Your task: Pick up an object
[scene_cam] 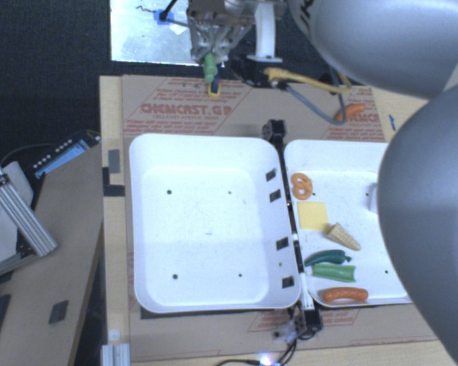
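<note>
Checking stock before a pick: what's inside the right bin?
Right bin holds a pretzel, yellow square, cone, green pepper and sausage. The arm covers its right part.

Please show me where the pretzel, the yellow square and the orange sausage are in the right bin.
pretzel (301, 186): camera view, on its looped middle.
yellow square (313, 216): camera view, on the centre of its flat face.
orange sausage (343, 295): camera view, on the middle of its length.

Two white bins (206, 151) sit on tan cardboard (175, 105) printed with red lettering, the one toward three o'clock holding an orange-brown pretzel (301, 185), pale yellow square (314, 216), tan cone (343, 236), two green pieces (330, 265) and an orange-red sausage (343, 295).
</note>
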